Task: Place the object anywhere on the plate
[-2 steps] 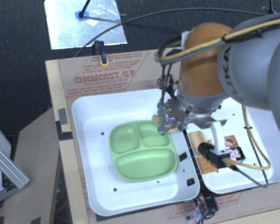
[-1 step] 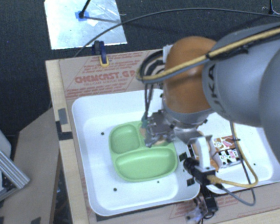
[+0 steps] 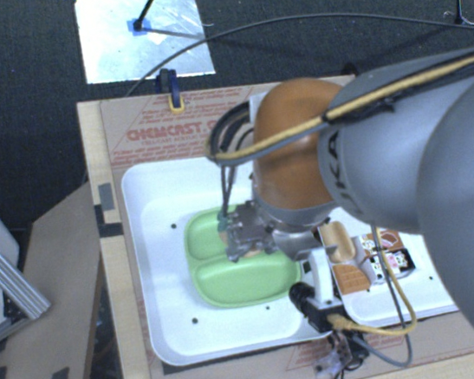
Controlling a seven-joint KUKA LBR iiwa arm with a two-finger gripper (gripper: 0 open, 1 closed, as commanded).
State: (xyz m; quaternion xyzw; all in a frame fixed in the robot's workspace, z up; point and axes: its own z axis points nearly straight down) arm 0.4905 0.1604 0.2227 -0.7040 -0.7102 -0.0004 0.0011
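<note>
Your arm (image 3: 407,151) reaches in from the right and hangs low over the left bin (image 3: 152,240). Its orange band (image 3: 296,145) sits almost directly above the green plate (image 3: 242,284). The jaws are at the metal head on the plate's right side, near the ridge that splits the plate into two wells. That is a sensible place to be for a drop, since anything let go there lands on green and not on the white floor of the bin.

You cannot tell from this angle how the jaws stand: the wrist body covers them from above, and no item shows between them. So do not assume a load.

As for the object, you cannot say for certain which one it is. No loose item is visible on the uncovered part of the plate. In the right bin (image 3: 427,293), just beside the divider, lie a tan block-like piece (image 3: 350,275) and a red-and-white printed piece (image 3: 392,252), both partly hidden by the arm. If one of those is the target, the pick is not yet done.

A yellow cable (image 3: 355,97) and dark hoses loop off the wrist and hang clear of the plate. The bins rest on a printed cardboard sheet (image 3: 159,134) on the desk (image 3: 66,252).
</note>
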